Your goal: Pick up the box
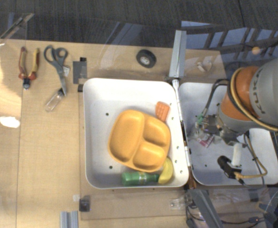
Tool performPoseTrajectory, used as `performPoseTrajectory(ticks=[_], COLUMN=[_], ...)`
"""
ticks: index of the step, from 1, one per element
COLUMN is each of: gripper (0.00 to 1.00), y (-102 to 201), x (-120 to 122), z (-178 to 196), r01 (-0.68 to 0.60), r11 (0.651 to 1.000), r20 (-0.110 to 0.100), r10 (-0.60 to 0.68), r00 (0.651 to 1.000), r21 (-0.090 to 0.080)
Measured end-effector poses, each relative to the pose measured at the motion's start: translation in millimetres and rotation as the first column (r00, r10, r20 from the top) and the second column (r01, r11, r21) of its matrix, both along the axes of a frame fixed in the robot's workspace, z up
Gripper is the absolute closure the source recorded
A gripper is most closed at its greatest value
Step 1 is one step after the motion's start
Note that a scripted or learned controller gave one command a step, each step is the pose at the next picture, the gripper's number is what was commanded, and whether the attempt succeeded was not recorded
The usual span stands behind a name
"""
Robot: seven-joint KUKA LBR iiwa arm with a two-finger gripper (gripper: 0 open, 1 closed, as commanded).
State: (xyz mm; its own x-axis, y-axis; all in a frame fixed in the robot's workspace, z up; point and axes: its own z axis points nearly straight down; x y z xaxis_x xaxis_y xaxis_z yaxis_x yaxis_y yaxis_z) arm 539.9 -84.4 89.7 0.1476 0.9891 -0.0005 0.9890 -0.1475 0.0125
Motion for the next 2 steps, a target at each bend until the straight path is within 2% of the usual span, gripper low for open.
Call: performPoseTrajectory(ticks=[1,2], gripper=[1.00,0.00], y=[-1.2,-1.2], x=[2.8,2.8], z=[11.9,11.9], r01=[0.001,0.000], r11=[1.000,1.000], r20=[0.008,0.008], r10=[-0.001,0.000], r00=[1.000,1.000], r21=[-0.003,-0.003])
